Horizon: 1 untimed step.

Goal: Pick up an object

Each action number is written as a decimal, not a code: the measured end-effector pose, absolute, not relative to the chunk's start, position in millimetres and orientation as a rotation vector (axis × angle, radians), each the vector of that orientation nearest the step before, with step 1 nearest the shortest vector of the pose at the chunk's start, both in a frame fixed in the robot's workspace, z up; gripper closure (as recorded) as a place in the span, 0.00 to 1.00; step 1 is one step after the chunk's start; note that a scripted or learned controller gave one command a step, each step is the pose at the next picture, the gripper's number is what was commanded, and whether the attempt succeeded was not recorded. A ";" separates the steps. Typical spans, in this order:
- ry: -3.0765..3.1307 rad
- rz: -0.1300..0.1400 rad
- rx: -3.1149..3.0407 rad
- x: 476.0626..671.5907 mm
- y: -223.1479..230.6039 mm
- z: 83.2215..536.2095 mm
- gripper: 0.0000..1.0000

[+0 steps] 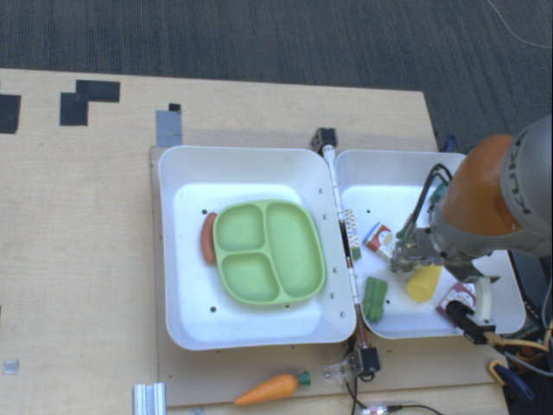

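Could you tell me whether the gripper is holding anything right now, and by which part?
It cannot be told: the gripper sits beside the yellow object, its hold hidden.

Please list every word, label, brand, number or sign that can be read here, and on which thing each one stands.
None can be read.
Small red-and-white packet in the right white bin: print too blurred.
Second red-and-white packet near that bin's front edge: also too small to read.
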<state>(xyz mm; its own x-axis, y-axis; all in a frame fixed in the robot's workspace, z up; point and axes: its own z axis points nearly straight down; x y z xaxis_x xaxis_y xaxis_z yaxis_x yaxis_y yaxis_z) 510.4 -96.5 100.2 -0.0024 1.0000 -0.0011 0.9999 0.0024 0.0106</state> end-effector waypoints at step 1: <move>2.219 0.010 2.213 510.3 -96.5 100.1 0.00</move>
<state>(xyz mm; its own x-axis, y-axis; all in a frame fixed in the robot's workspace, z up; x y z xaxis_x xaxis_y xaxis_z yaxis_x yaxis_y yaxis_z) 510.3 -96.5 100.1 -0.0027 1.0000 -0.0011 0.9999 0.0027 0.0103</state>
